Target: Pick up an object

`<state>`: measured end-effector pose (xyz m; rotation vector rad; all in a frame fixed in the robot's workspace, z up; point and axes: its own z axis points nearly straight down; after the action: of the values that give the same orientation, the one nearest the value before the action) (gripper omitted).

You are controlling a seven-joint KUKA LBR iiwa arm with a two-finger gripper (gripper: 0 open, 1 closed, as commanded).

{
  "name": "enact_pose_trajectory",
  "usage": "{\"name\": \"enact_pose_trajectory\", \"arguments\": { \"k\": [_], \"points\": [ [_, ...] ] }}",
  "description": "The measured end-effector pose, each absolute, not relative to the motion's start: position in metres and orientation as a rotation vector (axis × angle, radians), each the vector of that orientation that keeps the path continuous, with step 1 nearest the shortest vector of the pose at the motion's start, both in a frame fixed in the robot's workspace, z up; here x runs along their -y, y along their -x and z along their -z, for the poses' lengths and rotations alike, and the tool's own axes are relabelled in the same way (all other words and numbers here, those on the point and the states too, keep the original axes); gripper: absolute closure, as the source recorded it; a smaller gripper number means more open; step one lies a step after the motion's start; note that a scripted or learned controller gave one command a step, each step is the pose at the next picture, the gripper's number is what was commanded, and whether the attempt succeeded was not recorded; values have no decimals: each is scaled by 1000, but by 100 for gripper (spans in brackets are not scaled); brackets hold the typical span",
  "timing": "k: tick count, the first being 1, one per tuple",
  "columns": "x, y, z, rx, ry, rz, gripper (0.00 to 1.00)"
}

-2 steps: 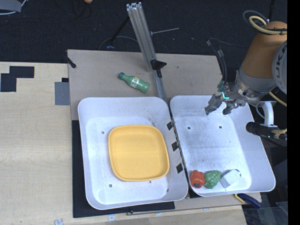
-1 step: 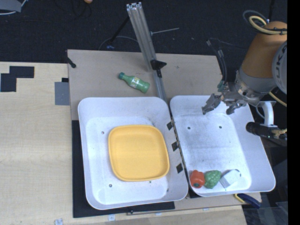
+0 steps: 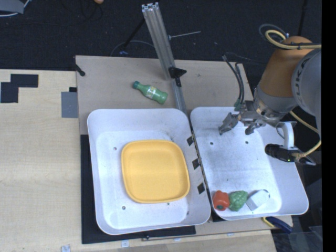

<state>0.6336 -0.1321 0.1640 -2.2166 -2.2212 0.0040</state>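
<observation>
Red, green, white items (image 3: 239, 200) at bin's near edge | pincer (image 3: 240, 125) spread wide, holding nothing

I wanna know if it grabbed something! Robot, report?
Gripper open, holding nothing, over right bin. Toys in near corner, untouched. Nothing in the way.

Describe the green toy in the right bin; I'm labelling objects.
Find the right bin, then its near edge, where three small things lie in a row. The green toy is the middle one, knobbly, between a red toy and a white block.
</observation>
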Motion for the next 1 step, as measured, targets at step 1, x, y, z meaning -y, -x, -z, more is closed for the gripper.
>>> {"name": "enact_pose_trajectory", "arguments": {
  "k": [1],
  "points": [
    [132,-642,-115,2221,2217,-4,0]
  ]
}}
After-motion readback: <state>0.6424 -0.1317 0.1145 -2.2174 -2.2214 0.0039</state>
